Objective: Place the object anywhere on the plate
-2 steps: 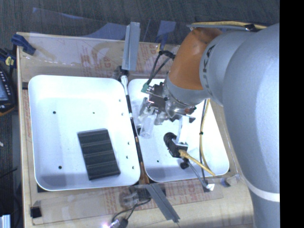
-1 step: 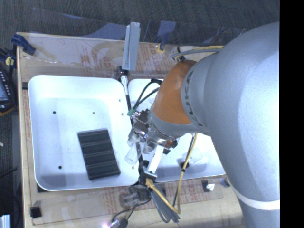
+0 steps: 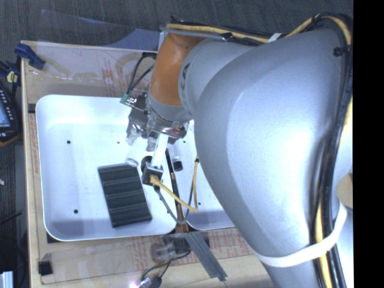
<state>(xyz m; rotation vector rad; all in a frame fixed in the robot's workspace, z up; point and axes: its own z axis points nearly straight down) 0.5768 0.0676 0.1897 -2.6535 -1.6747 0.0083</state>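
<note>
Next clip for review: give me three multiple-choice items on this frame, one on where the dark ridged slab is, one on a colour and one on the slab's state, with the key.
1. Where is the dark ridged slab?
A. In the white bin on the view's left
B. In the other bin
C. Outside both bins

2. What colour is the band above the wrist of the arm?
A. Blue
B. Orange
C. Green

3. How does the slab sit?
A. Standing on edge against a wall
B. Lifted clear of the floor
C. Lying flat on the bin floor

Key:
1 A, since the slab sits inside the left bin, towards its near rim.
2 B, since the band is plainly orange against the grey arm.
3 C, since its ridged face points up and it rests on the bin floor.
</note>
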